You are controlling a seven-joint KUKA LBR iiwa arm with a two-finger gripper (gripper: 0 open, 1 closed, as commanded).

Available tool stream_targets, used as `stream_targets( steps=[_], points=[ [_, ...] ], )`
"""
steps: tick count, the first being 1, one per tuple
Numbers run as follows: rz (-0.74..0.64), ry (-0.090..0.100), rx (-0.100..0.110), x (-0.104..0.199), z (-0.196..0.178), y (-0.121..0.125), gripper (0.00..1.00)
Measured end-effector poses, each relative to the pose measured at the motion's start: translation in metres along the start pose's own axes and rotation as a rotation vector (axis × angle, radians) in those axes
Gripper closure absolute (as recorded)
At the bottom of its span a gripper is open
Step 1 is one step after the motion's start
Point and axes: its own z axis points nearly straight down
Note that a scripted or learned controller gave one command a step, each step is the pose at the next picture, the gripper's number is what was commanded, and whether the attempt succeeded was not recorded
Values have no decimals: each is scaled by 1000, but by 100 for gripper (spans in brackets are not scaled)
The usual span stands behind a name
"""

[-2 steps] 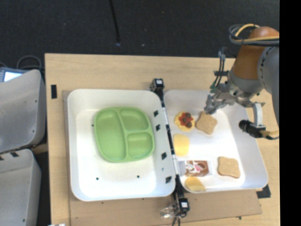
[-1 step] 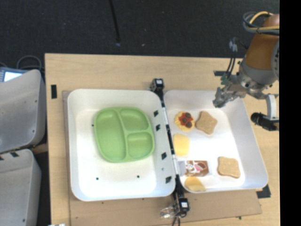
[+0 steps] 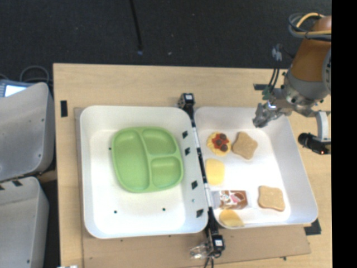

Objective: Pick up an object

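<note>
Hovering over the far right corner of the right bin (image 3: 295, 149), the end effector (image 3: 263, 118) hangs from the grey arm (image 3: 308, 66) with nothing visibly between its tips; whether it is spread or pressed together I cannot tell. Below it in that bin lie a small tart with red topping (image 3: 218, 143), a tan bread slice (image 3: 244, 145), a yellow block (image 3: 215, 171), a brown-and-white packet (image 3: 232, 199), a second toast slice (image 3: 271, 198) and a pale yellow round piece (image 3: 231, 218). The left bin (image 3: 95, 205) holds a green divided tray (image 3: 148, 159). Both bins rest on the wooden tabletop (image 3: 167, 82).
</note>
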Motion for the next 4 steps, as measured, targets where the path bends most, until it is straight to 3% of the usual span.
stream_targets(
  steps=[2,4],
  points=[
    [-7,3,1,101,-24,-6,100],
    [-7,2,-1,194,-32,15,100]
  ],
)
